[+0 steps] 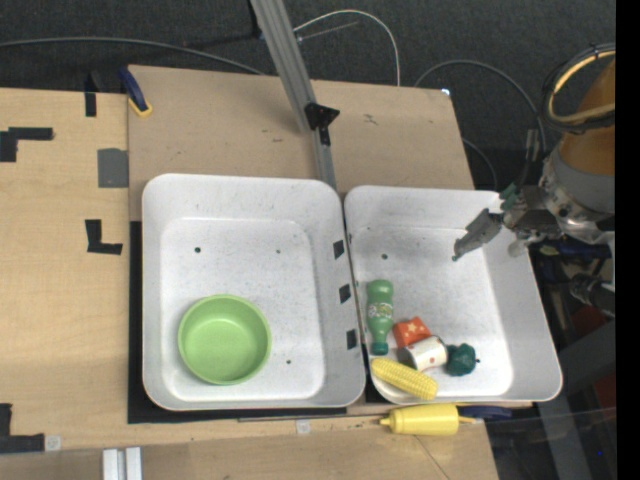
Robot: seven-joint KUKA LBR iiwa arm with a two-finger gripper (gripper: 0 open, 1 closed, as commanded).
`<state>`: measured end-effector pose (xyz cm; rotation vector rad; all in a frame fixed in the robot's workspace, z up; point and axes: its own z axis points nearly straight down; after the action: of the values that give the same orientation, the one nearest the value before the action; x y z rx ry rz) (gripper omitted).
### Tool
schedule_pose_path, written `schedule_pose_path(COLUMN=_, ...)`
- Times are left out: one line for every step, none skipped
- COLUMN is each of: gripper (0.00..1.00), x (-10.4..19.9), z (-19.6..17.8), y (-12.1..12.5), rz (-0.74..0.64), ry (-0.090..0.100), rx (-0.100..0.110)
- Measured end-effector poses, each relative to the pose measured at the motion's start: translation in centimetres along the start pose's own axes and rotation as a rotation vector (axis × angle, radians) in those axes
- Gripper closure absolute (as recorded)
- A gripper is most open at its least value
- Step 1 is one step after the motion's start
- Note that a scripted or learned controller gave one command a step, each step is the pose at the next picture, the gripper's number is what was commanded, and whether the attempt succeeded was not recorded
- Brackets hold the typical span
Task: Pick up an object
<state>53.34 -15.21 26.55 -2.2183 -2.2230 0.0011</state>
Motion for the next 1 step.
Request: schedule_pose_path(gripper=0.0, x=-0.01, z=0.0, y=-0.01, rz=0.0, ry=0.0, rx=0.0)
